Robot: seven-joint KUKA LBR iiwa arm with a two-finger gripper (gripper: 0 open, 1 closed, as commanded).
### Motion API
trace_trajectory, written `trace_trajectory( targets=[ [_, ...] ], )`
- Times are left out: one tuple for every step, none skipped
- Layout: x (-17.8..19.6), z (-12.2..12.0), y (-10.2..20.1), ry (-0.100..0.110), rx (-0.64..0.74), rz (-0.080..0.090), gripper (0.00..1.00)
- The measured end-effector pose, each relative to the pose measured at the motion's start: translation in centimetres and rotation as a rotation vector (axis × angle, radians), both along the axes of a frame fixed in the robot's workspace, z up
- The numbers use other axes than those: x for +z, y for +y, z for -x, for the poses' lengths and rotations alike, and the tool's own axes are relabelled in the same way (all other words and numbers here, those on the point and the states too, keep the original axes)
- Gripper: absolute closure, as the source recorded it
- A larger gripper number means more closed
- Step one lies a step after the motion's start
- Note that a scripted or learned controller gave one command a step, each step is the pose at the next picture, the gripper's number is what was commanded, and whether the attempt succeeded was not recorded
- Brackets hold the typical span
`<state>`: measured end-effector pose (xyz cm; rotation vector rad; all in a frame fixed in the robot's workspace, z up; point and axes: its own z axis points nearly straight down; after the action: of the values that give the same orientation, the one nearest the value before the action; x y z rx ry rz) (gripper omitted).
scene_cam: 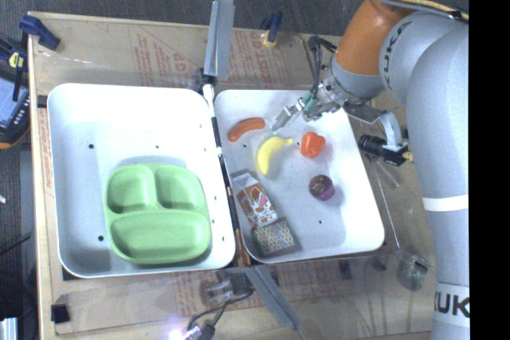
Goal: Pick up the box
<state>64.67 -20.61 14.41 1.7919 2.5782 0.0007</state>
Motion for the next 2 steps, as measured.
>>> trace_trajectory(
  targets=[
    [1.7,-1.1,6.1,0.001,0.302,0.000,0.00],
    [-5.3,1.7,6.1,0.006,0.090,-0.001,0.00]
  ],
)
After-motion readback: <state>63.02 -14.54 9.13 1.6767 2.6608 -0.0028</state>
